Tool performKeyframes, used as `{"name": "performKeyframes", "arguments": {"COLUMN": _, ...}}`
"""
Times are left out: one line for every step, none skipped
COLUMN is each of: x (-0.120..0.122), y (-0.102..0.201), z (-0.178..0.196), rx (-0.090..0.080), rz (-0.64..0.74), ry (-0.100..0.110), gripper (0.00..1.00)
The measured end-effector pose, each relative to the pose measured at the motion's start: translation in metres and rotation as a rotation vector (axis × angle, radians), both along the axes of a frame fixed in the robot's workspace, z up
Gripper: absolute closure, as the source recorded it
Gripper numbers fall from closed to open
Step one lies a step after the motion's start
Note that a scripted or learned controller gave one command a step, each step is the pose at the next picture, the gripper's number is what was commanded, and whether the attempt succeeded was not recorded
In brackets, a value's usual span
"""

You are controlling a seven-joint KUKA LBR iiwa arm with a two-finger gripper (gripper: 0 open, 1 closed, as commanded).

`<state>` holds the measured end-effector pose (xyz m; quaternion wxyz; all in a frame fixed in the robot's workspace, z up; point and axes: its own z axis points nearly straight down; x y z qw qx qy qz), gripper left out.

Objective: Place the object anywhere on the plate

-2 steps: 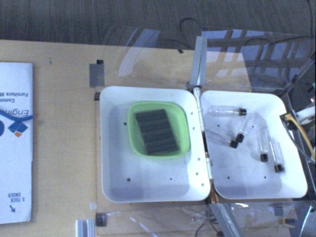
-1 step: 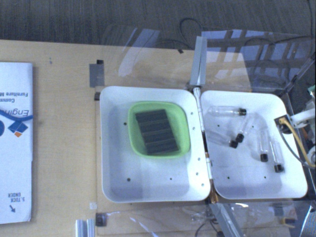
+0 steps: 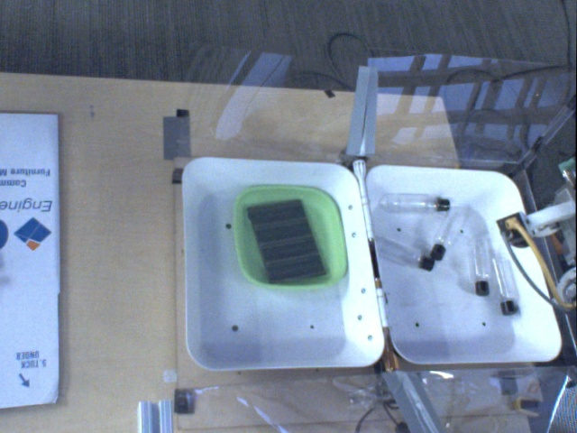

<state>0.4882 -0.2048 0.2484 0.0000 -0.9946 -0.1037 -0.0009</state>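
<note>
The green plate (image 3: 335,242) sits in the upper middle of the left bin (image 3: 194,269). Its far rim lies near the bin's far wall, and its right rim is just beside the seam where the two bins meet. Bare white floor runs along the plate's left side, and a broader stretch lies on its near side, marked by a few small dark dots. Right of the plate, past the seam, the right bin (image 3: 541,332) holds several clear tubes with dark caps. One tube (image 3: 413,204) lies crosswise at the far side, another (image 3: 444,246) slants near the middle, and two more (image 3: 494,273) lie close together farther right. The bin floor nearest the viewer is open. Farthest from the plate, at the right bin's outer rim, a yellow and black cable (image 3: 532,260) loops over the edge beneath a small white fitting (image 3: 552,216). Beyond the plate, a grey metal upright (image 3: 363,115) rises from the seam, with a clear reflective panel (image 3: 469,106) to its right. The bench (image 3: 108,332) is pale wood, and well left of the plate a white printed sheet (image 3: 32,242) lies on it. Dark carpet (image 3: 180,16) shows beyond the bench's far edge. The object, a dark grey rectangular block (image 3: 286,241) with ridges across its top, lies flat on the plate's middle. It is turned slightly askew, and green shows all round it. Whether the gripper is released or clenched cannot be told here.
</note>
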Motion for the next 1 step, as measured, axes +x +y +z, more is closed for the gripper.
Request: {"name": "performKeyframes", "arguments": {"x": -0.0002, "y": -0.0004, "z": -0.0045, "rx": 0.000, "rz": 0.265, "ry": 0.000, "gripper": 0.00}}
